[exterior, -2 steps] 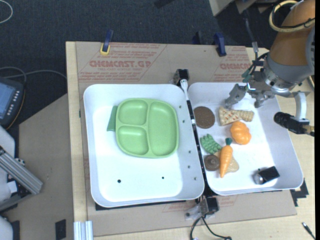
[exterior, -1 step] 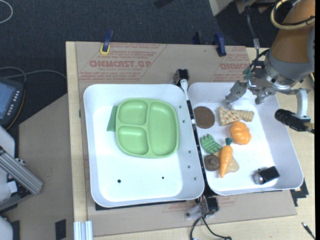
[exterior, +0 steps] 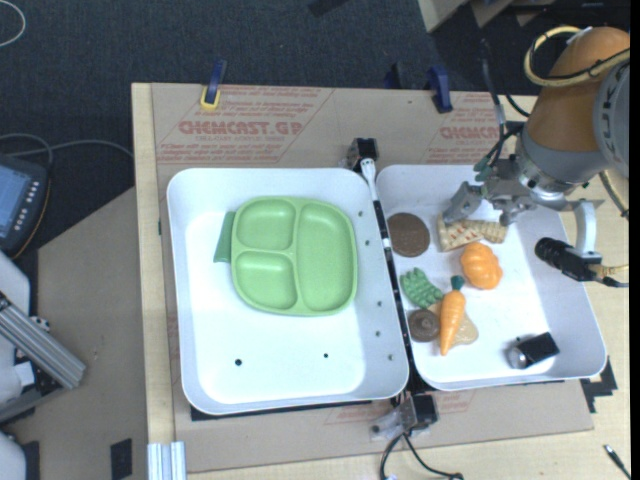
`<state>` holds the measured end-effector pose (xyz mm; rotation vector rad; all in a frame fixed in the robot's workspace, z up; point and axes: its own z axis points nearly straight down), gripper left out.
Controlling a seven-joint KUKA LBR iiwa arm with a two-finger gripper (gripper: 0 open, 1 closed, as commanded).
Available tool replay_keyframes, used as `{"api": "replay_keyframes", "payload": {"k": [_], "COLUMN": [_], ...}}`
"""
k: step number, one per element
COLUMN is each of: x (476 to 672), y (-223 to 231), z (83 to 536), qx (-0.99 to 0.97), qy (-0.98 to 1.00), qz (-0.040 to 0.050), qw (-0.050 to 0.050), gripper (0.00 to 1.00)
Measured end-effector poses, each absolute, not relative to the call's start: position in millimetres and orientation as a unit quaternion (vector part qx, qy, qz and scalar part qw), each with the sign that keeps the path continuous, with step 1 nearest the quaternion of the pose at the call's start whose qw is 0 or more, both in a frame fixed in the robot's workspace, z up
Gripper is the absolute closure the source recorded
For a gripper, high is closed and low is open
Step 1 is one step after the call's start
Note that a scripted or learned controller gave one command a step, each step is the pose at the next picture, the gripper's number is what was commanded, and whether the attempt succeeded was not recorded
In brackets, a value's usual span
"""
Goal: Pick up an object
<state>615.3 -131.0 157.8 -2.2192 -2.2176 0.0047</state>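
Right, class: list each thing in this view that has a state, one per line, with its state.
green divided plate: right way up in the left bin, compartments bare
toy carrot: lying flat in the right bin, resting on the cookie
gripper: low over the cracker-like piece

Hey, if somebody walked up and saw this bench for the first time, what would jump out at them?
Probably the green divided plate, lying alone in the left bin. Next, the cluster of toy food in the right bin: an orange pumpkin, a carrot and a brown disc. The gripper hangs over the pale waffle-like piece at that bin's far side.
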Motion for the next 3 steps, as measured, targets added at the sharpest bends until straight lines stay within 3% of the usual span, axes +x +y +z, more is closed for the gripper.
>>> {"api": "replay_keyframes", "payload": {"k": [1, 2, 3], "x": [609.8, 609.7, 610.0], "y": [-131.6, -131.1, -131.2], "z": [94.5, 84.3, 95.5], "qx": [-0.707, -0.707, -0.707], "qy": [-0.707, -0.707, -0.707], "qz": [0.0019, 0.0009, 0.0003], "qw": [0.003, 0.001, 0.001], "gripper": [0.00, 0.00, 1.00]}}
